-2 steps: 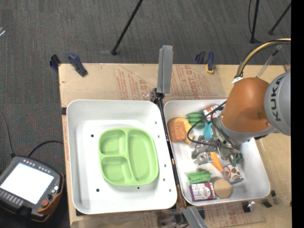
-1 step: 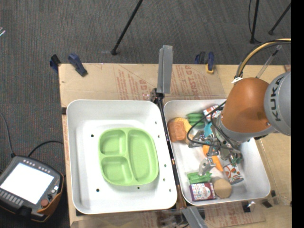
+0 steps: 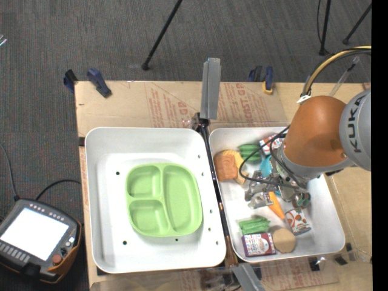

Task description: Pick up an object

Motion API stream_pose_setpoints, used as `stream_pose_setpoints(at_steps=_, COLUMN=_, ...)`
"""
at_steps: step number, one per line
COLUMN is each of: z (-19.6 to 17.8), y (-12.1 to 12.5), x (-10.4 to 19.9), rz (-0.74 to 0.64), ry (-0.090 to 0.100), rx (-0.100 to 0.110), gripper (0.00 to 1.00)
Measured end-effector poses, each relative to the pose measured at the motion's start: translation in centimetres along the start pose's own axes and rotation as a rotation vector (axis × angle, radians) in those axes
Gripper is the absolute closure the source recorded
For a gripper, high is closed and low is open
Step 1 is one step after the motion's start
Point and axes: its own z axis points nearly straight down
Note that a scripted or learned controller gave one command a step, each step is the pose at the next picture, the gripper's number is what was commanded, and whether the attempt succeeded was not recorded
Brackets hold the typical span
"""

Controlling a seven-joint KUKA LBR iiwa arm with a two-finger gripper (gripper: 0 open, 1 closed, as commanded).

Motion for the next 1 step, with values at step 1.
stream_pose_setpoints(at_steps=1, z=0.06, y=0.05, x=0.02, rz=0.000, ry=0.001, rx=0.000, gripper=0.00)
